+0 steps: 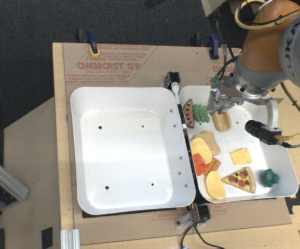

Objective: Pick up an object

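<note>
Tan cylindrical piece (221, 121), right bin (290, 178), far end: sits directly under gripper (220, 108), apparently between its fingers, though opening width cannot be told. Risk: green item (202, 113) and watermelon slice (189, 113) just beside; a shallow pinch may slip or nudge them.

The arm (274, 40) was bulky and rounded, grey with a wide orange band above the wrist and part of a black letter on its side. A yellow cable (248, 9) looped over the top. The gripper (221, 105) was small, grey metal.
</note>
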Controlling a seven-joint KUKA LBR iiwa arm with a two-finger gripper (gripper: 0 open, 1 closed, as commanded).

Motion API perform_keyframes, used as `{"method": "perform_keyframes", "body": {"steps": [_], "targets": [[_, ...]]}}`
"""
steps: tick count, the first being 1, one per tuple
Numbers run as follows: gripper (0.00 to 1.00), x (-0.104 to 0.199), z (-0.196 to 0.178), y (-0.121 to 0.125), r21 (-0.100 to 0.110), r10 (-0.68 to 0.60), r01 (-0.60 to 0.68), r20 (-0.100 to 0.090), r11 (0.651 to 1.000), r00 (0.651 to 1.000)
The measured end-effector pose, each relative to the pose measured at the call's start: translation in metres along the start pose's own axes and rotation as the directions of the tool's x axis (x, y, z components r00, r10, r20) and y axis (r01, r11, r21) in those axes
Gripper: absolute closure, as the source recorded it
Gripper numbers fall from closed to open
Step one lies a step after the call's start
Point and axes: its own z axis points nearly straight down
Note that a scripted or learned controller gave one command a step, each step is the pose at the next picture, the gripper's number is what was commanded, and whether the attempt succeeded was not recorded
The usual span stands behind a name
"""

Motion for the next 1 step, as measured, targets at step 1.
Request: {"method": "perform_keyframes", "body": {"steps": [1], "targets": [[1.00,0.0278,-0.0198,0.0144,-0.007,-0.001,0.001,0.001,1.000,1.000]]}}
